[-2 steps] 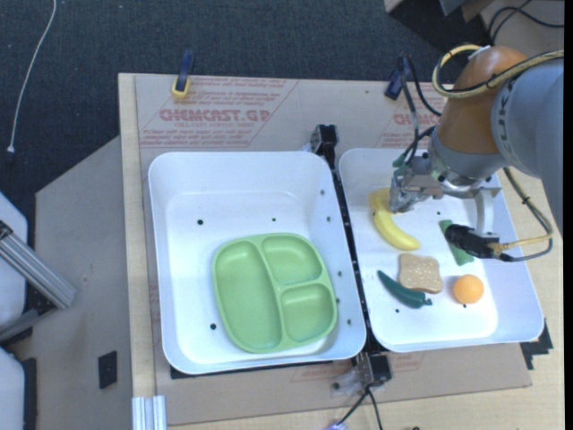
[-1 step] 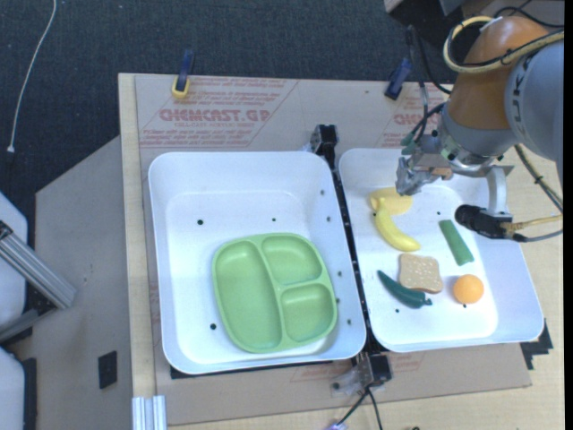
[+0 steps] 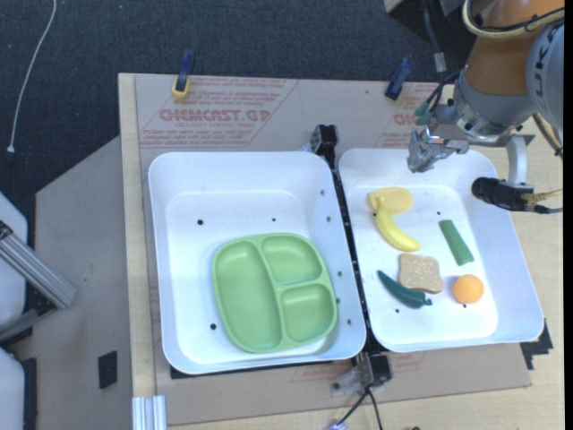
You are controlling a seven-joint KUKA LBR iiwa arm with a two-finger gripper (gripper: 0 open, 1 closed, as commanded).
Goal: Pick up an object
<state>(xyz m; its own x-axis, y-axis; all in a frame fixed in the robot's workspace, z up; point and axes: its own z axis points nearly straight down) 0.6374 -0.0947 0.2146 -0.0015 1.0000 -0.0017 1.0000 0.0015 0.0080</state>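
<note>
1. Two white bins sit side by side on a board; the left bin (image 3: 170, 240) holds a green divided plate (image 3: 273, 289), lying flat toward its near side.
2. The right bin (image 3: 510, 321) holds the food pieces, none of them touched by the arm.
3. The banana (image 3: 395, 230) lies near the bin's left wall, its long axis running from upper left to lower right, the lower tip pointing toward the bread.
4. A yellow slice (image 3: 391, 200) sits at the banana's upper end, touching it.
5. The bread (image 3: 421, 273) lies flat just below the banana's lower tip.
6. A dark green pepper (image 3: 401, 291) lies partly under the bread's near edge, its axis slanting from upper left to lower right.
7. A green stick (image 3: 456, 242) lies right of the banana, pointing up and slightly left, roughly parallel to it.
8. An orange ball (image 3: 467, 288) rests just below the stick, near the bread.
9. The gripper (image 3: 430, 155) hangs over the right bin's far edge, well apart from all the food; I cannot tell how its jaws stand.
</note>
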